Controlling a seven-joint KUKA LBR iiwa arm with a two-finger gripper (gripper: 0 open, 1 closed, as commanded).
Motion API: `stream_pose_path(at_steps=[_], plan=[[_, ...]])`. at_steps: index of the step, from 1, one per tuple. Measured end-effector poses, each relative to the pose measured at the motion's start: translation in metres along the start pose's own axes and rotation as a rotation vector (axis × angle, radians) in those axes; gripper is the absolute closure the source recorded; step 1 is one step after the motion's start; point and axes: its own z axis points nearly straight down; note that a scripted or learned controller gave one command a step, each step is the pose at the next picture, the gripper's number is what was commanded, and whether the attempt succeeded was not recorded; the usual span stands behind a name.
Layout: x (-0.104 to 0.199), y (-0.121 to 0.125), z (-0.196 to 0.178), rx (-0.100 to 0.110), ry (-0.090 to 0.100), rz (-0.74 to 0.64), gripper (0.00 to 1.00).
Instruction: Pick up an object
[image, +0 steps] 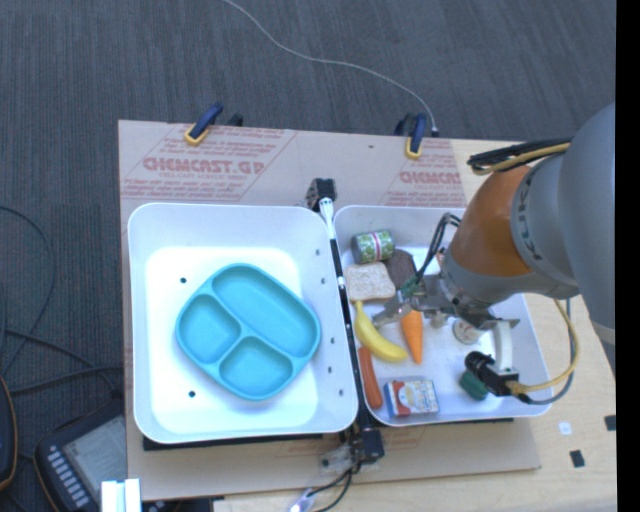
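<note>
Well left of the carrot, on the bench: the left bin, with a blue three-part plate lying flat near its middle, set askew to the bin walls. Far up and left of the carrot, at the back edge of the bench: a blue-and-yellow clamp.

Just left of the carrot, inside the same right bin: a yellow banana, curved, its lower end touching or all but touching the carrot; cannot tell which. Down and left of the carrot: a thin red-orange sausage-shaped piece, lengthwise along the bin's left wall. Up and left of the carrot: a tan slice of bread, close by the banana's upper tip. Farther up on that side: a green can on its side, near the back wall.

Straight above the carrot: a brown piece, its right part hidden by the arm's hardware. Straight below the carrot: a small red-and-white carton, lying flat near the front wall. The carrot itself: lying in the left half of the right bin, pointed end toward the front wall, thick end toward the back.

Right at the carrot's thick end: the claw, low over the bin. Spread or pressed together: cannot tell from this slant. Far above the carrot, on the bench's back edge: a second clamp. Up and right of the carrot: the grey arm with its orange band, reaching over the bin's right half.
</note>
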Motion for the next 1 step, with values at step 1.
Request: stream_pose_path(at_steps=[1], plan=[[-0.0003,0.0007,-0.0105,-0.002,0.000,0.000,1.00]])
